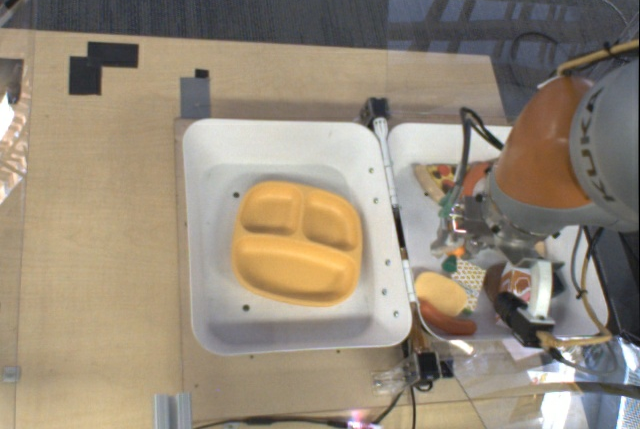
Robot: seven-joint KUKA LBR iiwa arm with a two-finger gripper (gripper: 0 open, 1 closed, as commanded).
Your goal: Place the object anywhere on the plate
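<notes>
A yellow plate (297, 242) with three compartments lies in the middle of the left bin (205, 217). Nothing rests on it. My gripper (453, 237) is down inside the right bin (420, 142), among a pile of toy food, with the arm's orange band (535, 152) above it. Just below the gripper lie a small green piece (450, 266), a yellow bun-shaped piece (442, 292) and a red sausage (452, 323). A pizza slice (434, 179) lies behind the gripper. I see no object held clear of the pile.
A grey divider bar (390, 182) runs between the two bins. A brown and white cup-like item (522, 283) lies at the right of the pile, partly under the arm. Cables trail at the bench's front edge (420, 367).
</notes>
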